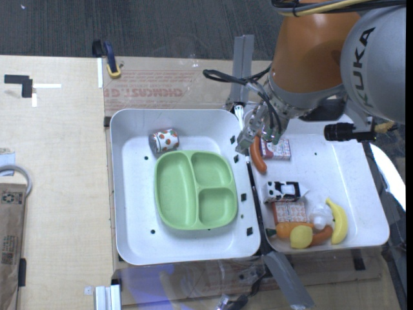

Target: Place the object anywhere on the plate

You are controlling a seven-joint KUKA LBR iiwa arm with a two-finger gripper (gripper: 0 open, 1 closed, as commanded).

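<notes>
Arm (335,50) bent over right bin (361,173), tool (258,131) down.

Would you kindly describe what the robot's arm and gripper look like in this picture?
The arm is bulky, rounded grey casing with dark KUKA lettering, and an orange band above the wrist. Black and yellow cables loop over it. The gripper is slim, metallic grey.

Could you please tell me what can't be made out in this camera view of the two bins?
- Gripper: its grip is hidden; the wrist covers it and the hot dog under it.
- Cup: too small to read its pattern.
- Pile by the banana in the right bin: things overlap, so several can't be identified.
- Arm: cut off by the right edge.
</notes>
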